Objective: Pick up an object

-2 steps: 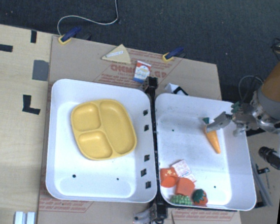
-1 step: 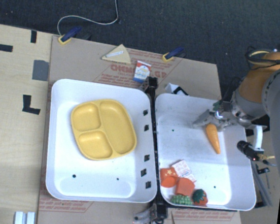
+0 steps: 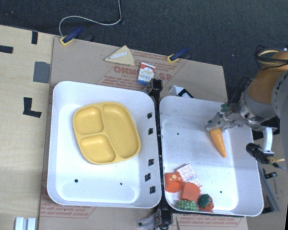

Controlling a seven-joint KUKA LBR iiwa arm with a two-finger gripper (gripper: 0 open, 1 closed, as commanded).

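Two shallow white plastic bins (image 3: 61,127) sit side by side; the left holds one yellow three-compartment plate (image 3: 106,132). The grey arm (image 3: 274,84) reaches down from the right, its gripper (image 3: 222,122) apparently closed on one orange toy carrot's (image 3: 219,140) upper end, though that is hard to see.

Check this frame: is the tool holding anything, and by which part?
Cannot be told. The tool sits at the upper, wide end of the toy carrot in the right bin, but no grip is visible.
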